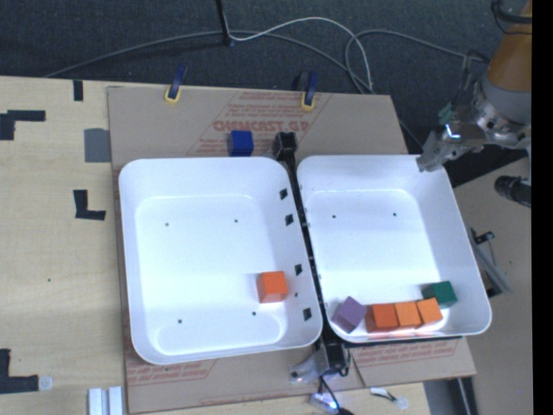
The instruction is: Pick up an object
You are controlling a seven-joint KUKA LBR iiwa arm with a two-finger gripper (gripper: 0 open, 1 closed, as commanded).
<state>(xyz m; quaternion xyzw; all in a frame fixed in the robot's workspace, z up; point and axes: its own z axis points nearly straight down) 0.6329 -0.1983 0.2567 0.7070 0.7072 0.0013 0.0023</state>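
Observation:
An orange cube sits in the left bin, toward its front right. Along the front wall of the right bin lie a purple block, two orange blocks, a lighter orange block and a dark green block. My gripper hangs just past the right bin's far right corner, above the rim, well away from all the blocks. Nothing shows between its fingers.
A blue cube rests on the cardboard sheet behind the left bin. Two clamps hold the cardboard's back edge. Cables run across the dark floor behind. A black divider bracket joins the bins.

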